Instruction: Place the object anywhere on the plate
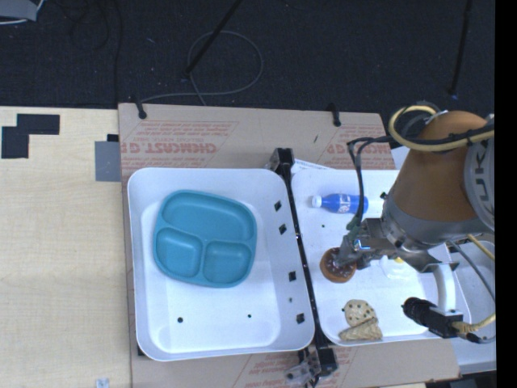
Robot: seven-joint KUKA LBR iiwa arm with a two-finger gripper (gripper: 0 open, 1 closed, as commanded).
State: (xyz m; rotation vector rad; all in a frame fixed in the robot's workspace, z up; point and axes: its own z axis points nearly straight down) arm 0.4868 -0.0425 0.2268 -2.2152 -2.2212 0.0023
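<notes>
Gripper (346,259) sits right over the brown donut (337,267) in the right bin (380,176). Can't tell its grip. Blue plate (205,238) is in the left bin (161,330).

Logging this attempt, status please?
Gripper low over brown round object, right bin; grasp unconfirmed. Blue plate in left bin, bare. Divider between them.
</notes>
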